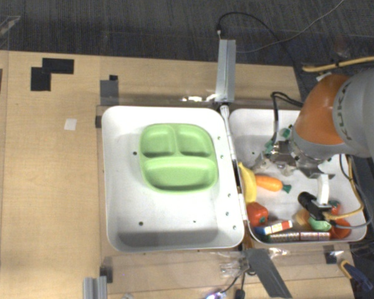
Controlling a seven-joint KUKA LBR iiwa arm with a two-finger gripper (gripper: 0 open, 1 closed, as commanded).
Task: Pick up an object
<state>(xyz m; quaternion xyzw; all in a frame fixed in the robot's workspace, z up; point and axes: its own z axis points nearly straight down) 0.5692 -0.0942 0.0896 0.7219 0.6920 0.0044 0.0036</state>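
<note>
My gripper [279,157] hangs low in the right bin [249,124], near its middle, and I cannot tell its state from this slant. Just below it lies a toy carrot [268,183], touching a yellow banana [247,182] by the bin's left wall. A red tomato [257,213] sits nearer the front. The left bin [121,185] carries a green divided tray [176,156].
</note>
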